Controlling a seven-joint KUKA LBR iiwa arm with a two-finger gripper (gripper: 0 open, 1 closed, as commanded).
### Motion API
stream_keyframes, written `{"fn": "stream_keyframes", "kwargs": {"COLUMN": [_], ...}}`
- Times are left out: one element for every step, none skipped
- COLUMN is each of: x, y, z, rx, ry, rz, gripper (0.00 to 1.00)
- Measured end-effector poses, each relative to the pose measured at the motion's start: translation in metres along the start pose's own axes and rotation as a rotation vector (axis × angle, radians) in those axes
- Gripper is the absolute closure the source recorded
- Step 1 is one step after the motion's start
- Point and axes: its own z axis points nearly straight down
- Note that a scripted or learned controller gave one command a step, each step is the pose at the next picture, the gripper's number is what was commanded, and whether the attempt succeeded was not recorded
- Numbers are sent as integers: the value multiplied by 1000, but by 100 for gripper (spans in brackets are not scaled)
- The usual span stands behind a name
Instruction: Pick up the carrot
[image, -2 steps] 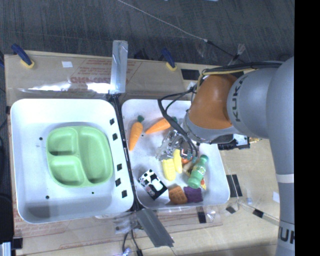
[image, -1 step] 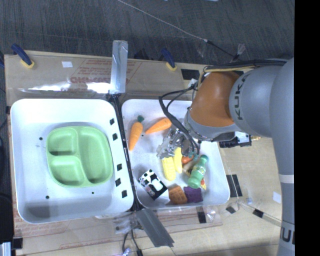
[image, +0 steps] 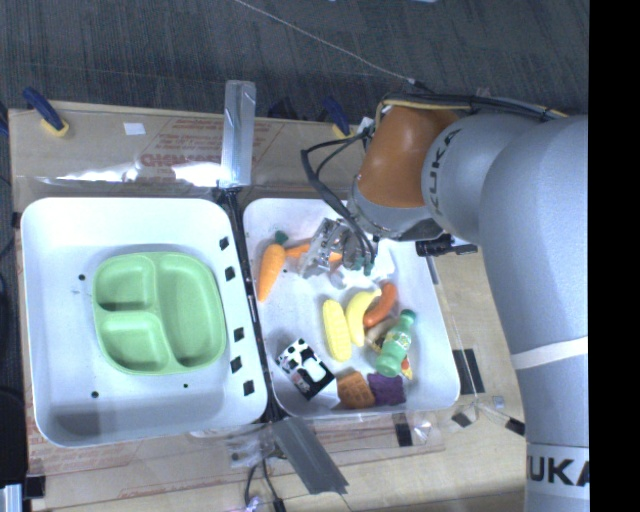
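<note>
Bare bin floor (image: 300, 310) lies open right of the carrot (image: 270, 270); the bin divider wall (image: 243, 290) crowds its left side.

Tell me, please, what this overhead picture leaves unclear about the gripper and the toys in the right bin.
- Gripper: blurred and part-covered by the wrist; finger state unreadable.
- Whether it touches the carrot: they sit close; contact is unclear.
- Orange piece between them: too small to identify.
- Toy pile: overlapping pieces hide one another.

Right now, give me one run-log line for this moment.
gripper: over right bin, right of carrot | carrot: lying in bin, not held | divided green plate: left bin
</note>
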Motion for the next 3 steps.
{"fn": "stream_keyframes", "kwargs": {"x": [15, 34, 133], "y": [44, 116, 60], "z": [-38, -102, -100], "rx": [-1, -1, 2], "ry": [-3, -1, 3], "rz": [230, 573, 543], "gripper": [100, 100, 100]}}
